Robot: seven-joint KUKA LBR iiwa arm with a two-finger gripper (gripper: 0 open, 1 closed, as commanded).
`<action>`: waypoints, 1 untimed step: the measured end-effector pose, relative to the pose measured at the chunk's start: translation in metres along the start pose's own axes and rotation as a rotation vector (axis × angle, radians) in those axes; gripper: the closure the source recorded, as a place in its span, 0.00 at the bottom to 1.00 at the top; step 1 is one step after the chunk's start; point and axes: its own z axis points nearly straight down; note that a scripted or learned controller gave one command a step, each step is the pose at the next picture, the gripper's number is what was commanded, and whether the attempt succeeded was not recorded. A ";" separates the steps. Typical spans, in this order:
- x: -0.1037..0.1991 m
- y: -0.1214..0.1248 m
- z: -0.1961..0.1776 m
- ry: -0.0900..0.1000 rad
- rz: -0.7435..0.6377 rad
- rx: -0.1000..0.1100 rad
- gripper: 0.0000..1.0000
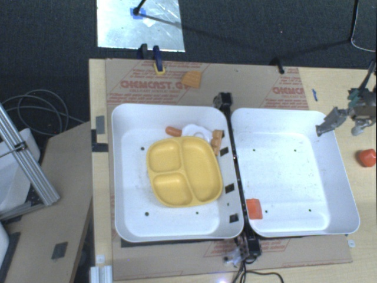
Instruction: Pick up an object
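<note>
My gripper (343,124) hangs over the right bin's (294,226) far right rim, open, with nothing between its fingers. A small orange-red block (254,208) lies in that bin's near left corner. In the left bin (126,175) a yellow divided plate (182,171) lies flat in the middle. Behind the plate are an orange sausage-shaped piece (174,131), a white object (196,133) and a small tan piece (217,139) close to the right wall.
A red-orange object (366,157) sits on the bench just right of the right bin. A tan block (191,79) lies on the cardboard behind the left bin. A black divider with clips (231,184) runs between the bins.
</note>
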 end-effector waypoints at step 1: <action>0.040 -0.055 0.088 0.011 0.002 0.026 0.00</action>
